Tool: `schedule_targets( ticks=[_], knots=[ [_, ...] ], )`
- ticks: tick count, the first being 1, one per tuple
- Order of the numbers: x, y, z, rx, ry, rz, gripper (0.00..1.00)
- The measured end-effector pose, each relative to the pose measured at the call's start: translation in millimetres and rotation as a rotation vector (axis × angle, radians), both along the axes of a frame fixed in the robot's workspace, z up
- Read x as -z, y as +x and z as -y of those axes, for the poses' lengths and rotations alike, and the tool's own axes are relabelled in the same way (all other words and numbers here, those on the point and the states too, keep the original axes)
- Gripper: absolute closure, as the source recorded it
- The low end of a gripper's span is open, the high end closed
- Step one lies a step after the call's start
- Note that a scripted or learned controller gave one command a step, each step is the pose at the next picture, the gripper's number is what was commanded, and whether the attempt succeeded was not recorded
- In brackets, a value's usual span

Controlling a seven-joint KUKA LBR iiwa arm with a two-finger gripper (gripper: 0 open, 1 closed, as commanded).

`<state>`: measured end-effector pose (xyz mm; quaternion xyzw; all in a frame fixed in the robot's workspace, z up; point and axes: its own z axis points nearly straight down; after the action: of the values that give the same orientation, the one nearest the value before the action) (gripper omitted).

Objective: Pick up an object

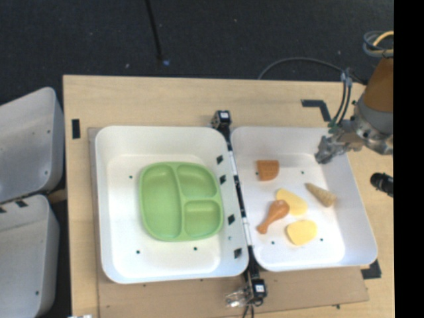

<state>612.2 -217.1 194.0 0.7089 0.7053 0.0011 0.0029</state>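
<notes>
The right bin [331, 250] holds several toy foods: an orange-brown bread piece [267, 169], a chicken drumstick [273, 215], a pale yellow piece [293, 201], a yellow round piece [301, 232] and a tan cone [320, 194]. My gripper [327, 151] hangs over the bin's upper right corner, above and to the right of the cone. It is seen end-on and small. Nothing shows between its tips.
The left bin [119, 244] carries a green divided plate [180, 200]. A black divider with clips [234, 191] runs between the bins. Cables [298, 63] loop over the bench at the back right. White chairs [26, 151] stand off the left side.
</notes>
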Motion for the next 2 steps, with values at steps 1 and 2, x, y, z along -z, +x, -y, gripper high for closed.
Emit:
schedule_targets(
  ticks=[1,2],
  knots=[
    [-37,1,1,-0.005,0.0,-0.001,1.0],
    [-45,-9,-50,-0.011,0.003,-0.005,1.0]
  ],
)
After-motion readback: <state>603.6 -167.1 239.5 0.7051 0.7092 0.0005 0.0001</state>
